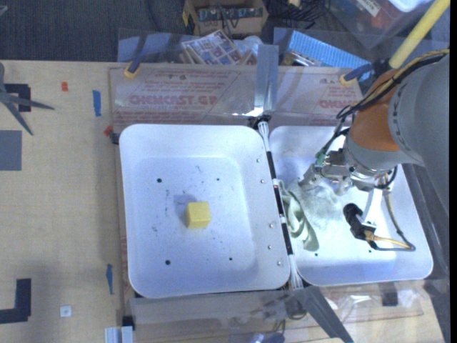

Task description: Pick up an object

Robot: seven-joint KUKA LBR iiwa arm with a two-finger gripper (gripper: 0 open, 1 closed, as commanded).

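Block (pixel 198 214), a small yellow cube, sits pretty much dead centre on the floor of the left bin (pixel 143 148), all on its own with just a few dark specks and scuff marks around it. Over in the right bin (pixel 414 263) there's a pale greenish cloth (pixel 298 220), crumpled up along the 9 o'clock wall, right against the divider between the two bins. The arm (pixel 421 113) comes in from about 2 o'clock, grey with the orange band, and hangs over the right bin's upper half. The gripper (pixel 321 179) is down near the floor of that bin, just at 1 o'clock of the cloth, well apart from the block. Honestly can't tell how wide it's open or whether it has anything, it's all a jumble of metal and cables from this angle. A black cable with a yellow end loops off toward 5 o'clock of the wrist.
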